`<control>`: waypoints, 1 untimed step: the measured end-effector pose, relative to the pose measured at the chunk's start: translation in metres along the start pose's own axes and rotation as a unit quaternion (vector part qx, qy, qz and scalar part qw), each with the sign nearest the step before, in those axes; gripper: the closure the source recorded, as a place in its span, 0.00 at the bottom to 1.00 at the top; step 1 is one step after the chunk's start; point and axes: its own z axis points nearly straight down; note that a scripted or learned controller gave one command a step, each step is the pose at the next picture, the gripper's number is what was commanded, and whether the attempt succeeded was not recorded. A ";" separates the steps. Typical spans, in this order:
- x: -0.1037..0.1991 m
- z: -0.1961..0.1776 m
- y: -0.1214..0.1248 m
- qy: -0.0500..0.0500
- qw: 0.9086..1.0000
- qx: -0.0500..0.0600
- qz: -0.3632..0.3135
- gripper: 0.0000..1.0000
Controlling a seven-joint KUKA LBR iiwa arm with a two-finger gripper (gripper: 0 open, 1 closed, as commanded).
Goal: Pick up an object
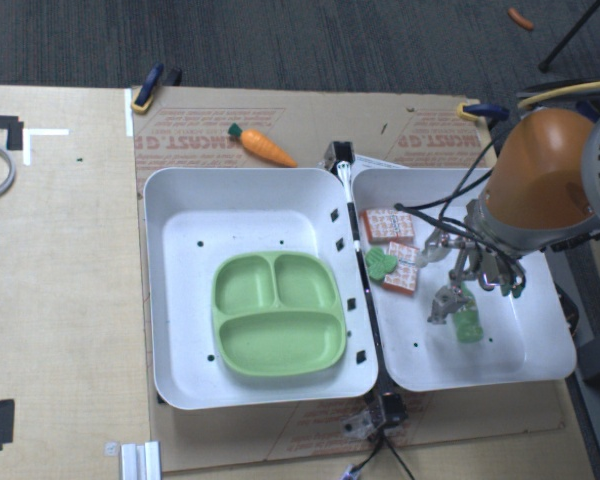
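Gripper positioned low inside the right bin, directly beside a small green object; whether its fingers are spread or closed cannot be determined. Three small cartons and a green item lie near the bin's left wall. Left bin contains a green divided plate. An orange toy carrot rests on the tabletop.

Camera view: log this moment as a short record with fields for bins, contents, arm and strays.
left bin: holds a green divided plate
right bin: holds small red-and-white cartons, a green piece beside them, a pale green object
gripper: low in the right bin, next to the pale green object; grasp unclear
outside bins: toy carrot on the cardboard behind the left bin
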 end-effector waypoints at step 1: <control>-0.063 -0.071 0.048 -0.002 0.981 0.000 -0.195 0.00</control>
